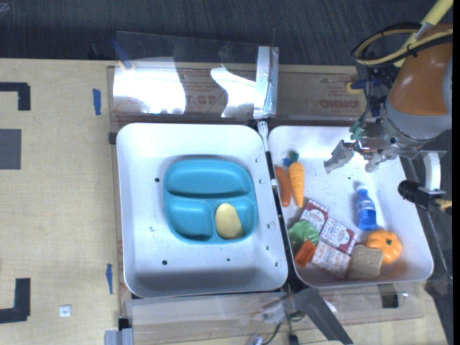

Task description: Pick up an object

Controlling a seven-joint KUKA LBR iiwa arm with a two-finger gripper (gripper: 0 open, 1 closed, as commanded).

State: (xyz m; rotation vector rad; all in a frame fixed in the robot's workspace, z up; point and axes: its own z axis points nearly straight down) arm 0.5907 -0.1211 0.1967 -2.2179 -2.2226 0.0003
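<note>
Two white bins sit side by side on the tabletop. Right bin point(413, 264): carrots point(290, 182), blue bottle point(366, 210), small pumpkin point(384, 246), bread slice point(365, 262), packets point(327, 237). The end effector point(355, 157) hovers over this bin's upper part, fingers spread, holding nothing. Step in hand: approach, judged. Next move calls for centring above one object, likely the bottle, then descending.
</note>
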